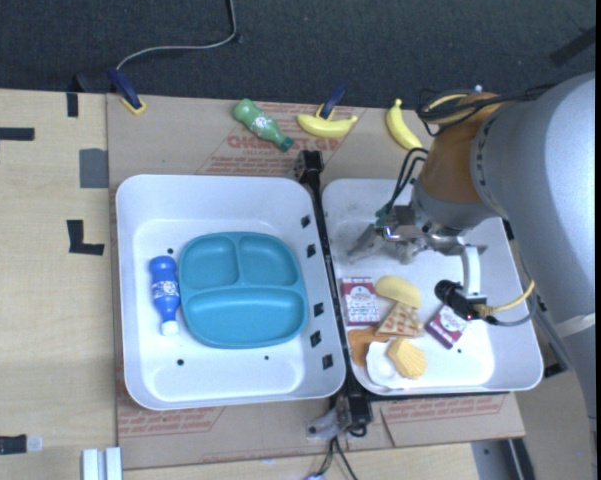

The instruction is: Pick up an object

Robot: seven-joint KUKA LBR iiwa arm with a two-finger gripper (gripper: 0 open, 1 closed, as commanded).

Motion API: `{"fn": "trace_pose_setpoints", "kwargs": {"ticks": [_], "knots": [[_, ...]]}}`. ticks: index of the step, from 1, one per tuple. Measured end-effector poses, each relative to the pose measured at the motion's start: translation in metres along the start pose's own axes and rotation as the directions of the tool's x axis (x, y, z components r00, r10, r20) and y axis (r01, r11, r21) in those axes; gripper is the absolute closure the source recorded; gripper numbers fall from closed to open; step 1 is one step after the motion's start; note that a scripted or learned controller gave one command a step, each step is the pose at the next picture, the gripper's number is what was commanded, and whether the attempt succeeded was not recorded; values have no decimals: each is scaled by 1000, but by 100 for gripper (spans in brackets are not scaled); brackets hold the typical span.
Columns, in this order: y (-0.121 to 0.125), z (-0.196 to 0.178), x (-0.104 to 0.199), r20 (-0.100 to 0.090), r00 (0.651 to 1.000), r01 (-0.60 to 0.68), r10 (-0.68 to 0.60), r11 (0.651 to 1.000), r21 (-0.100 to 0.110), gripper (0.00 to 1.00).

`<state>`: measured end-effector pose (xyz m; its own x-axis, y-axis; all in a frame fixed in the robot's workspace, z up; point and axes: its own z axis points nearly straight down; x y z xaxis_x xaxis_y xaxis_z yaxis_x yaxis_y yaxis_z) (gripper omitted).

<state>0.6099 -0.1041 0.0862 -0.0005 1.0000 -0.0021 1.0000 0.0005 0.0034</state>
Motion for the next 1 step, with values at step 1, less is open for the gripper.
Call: {"fn": "trace_pose_setpoints", "kwargs": {"ticks": [1], "knots": [[-53,0,8,0,1000,0,0,1000,-1,0]]}}
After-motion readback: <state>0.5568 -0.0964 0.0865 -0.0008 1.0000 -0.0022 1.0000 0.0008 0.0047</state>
